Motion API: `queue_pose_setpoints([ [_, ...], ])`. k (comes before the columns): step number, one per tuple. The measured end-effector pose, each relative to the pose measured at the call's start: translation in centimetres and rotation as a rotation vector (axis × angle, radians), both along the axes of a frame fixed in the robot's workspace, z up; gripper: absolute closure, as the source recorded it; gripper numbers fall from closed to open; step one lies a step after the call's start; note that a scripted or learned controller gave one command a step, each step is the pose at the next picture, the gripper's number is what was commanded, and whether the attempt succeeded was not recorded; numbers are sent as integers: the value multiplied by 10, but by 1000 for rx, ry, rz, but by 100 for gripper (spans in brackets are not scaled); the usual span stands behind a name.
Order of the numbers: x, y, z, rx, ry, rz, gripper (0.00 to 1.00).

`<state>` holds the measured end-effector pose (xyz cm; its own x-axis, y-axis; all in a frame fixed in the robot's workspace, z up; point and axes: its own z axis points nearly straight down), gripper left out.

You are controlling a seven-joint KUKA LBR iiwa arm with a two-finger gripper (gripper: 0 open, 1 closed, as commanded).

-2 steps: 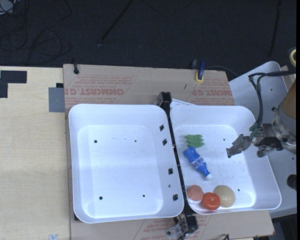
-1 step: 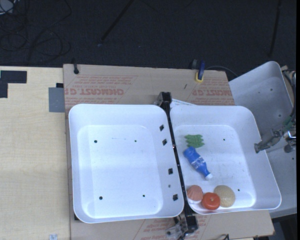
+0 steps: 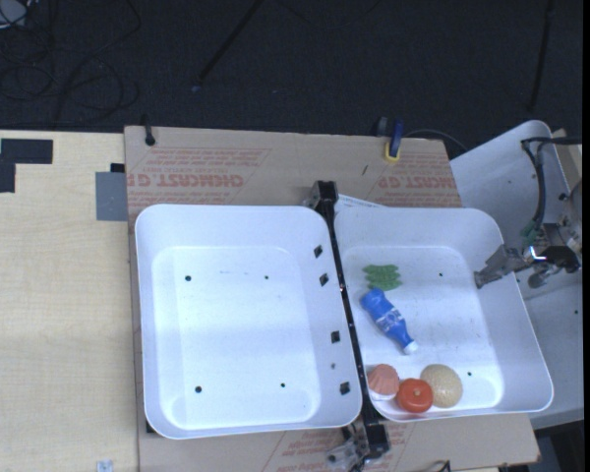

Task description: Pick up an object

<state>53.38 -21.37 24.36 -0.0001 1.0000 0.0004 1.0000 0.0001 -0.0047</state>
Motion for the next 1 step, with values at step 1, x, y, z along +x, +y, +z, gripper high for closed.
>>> queue_pose_setpoints([
  [1, 34, 2, -73, 1, -1, 4, 0],
])
